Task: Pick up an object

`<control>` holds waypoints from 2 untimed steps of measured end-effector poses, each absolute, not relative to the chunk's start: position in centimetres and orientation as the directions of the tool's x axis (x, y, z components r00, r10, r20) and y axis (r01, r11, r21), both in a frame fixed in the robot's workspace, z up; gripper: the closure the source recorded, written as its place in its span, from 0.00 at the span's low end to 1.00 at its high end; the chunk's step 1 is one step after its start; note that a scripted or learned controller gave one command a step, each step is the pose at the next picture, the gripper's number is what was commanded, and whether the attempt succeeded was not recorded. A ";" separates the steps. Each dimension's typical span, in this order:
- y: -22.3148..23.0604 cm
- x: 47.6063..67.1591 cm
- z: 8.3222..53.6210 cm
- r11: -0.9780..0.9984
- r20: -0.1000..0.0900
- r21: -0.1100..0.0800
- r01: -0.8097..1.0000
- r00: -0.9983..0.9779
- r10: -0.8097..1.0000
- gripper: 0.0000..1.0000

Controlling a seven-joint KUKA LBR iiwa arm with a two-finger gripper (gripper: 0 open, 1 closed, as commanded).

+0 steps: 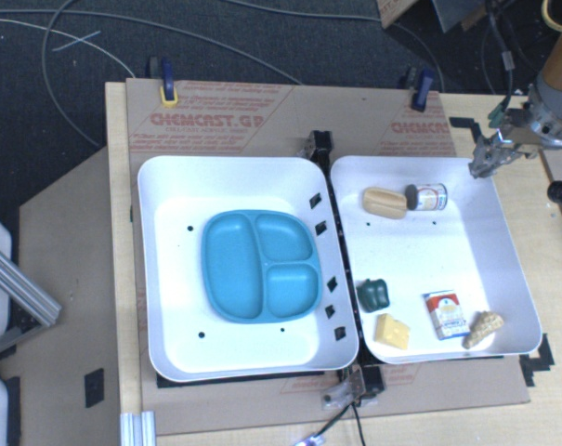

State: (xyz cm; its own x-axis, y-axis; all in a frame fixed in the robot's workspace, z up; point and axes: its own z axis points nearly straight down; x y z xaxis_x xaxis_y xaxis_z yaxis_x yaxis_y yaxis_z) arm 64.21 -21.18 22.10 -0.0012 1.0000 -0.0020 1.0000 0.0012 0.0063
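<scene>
At the far left, thin pale cables (pixel 76 35) loop over dark carpet, and a ribbed metal rail (pixel 16 282) slants in by the bench edge. The bench top is a brown board (pixel 234 110) printed with red lettering, pinned at its back edge by two blue clamps (pixel 168 80). The left bin (pixel 164 249) is smooth white plastic with rounded corners, and flat in it lies a blue tray (pixel 260 265), glossy, rounded, split into three compartments. Small black clips (pixel 323 249) run down the seam where the two bins meet. In the right bin (pixel 503 249), near the back, a tan oblong roll (pixel 385 203) lies touching a small can (pixel 426 197) on its side, shiny with a pale label. Toward the front, a dark green lump (pixel 373 294) sits just above a yellow wedge (pixel 392 331), cheese-like. Right of those, a small red and white box (pixel 444 313) lies flat, and a knobbly beige piece (pixel 484 326) rests just beside it at the bin's front right corner. My gripper (pixel 490 156) hangs over the bin's back right corner, grey metal, apart from every object; I cannot tell how my jaws stand, and nothing shows between them.
</scene>
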 end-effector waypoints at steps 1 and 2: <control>-21.2 64.3 24.1 0.001 -0.002 0.005 1.000 -0.001 1.000 1.00; -15.3 64.6 23.2 0.006 0.003 -0.002 1.000 -0.006 1.000 1.00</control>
State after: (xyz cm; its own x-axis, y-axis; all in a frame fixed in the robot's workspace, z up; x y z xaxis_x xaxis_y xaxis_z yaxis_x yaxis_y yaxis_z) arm 64.55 -15.34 23.22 -0.0058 1.0000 0.0031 1.0000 0.0058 -0.0018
